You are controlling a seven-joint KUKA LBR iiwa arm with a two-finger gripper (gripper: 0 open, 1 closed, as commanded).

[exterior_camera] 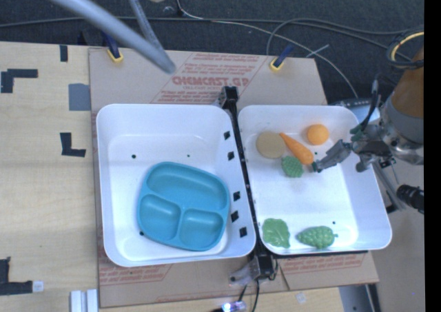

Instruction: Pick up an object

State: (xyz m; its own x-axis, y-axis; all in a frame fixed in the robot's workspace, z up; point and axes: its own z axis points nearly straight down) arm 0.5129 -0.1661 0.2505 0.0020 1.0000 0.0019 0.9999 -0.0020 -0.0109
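Observation:
The right bin [344, 200] holds several toy foods. An orange ball [317, 133] lies at the back, with a carrot [296, 149] and a tan round piece [270, 144] to its left. A small green piece [292, 167] sits just below the carrot. Two more green pieces lie near the front wall, a leafy one [275, 232] and a bumpy one [317, 236]. My gripper [325, 161] reaches in from the right, low over the bin. Its tip is just right of the carrot and the small green piece. Nothing is visibly held in it.
In the left bin [117, 131] lies a blue divided plate [182, 205]. A black divider [238, 166] runs between the bins. Cables [310, 35] trail behind them on the cardboard. The arm's grey body and orange band [406, 97] stand over the right bin's far edge.

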